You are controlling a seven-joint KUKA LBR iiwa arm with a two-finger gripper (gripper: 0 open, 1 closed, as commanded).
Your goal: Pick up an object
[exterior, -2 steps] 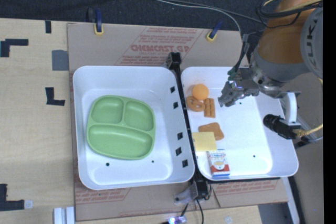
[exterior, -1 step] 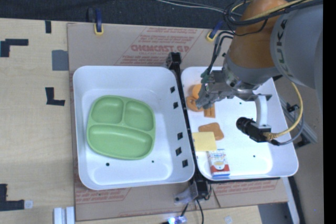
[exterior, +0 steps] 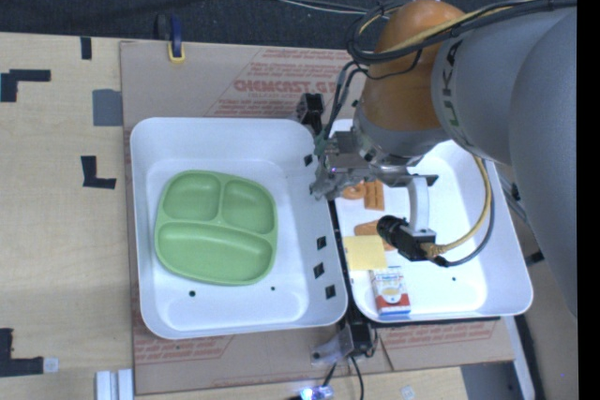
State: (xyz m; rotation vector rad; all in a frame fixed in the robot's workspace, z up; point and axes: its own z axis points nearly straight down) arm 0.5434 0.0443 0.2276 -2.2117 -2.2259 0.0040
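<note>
Three small things lie in the right white plastic bin [exterior: 506, 295] under the pincer [exterior: 361, 183], whose state I cannot tell: an orange lumpy piece [exterior: 366, 194] directly below it, a flat yellow square [exterior: 366, 252] just nearer the camera, a small red-and-white carton [exterior: 390, 289] beyond that. The carton looks light, stiff, best gripped across its narrow sides.
</note>
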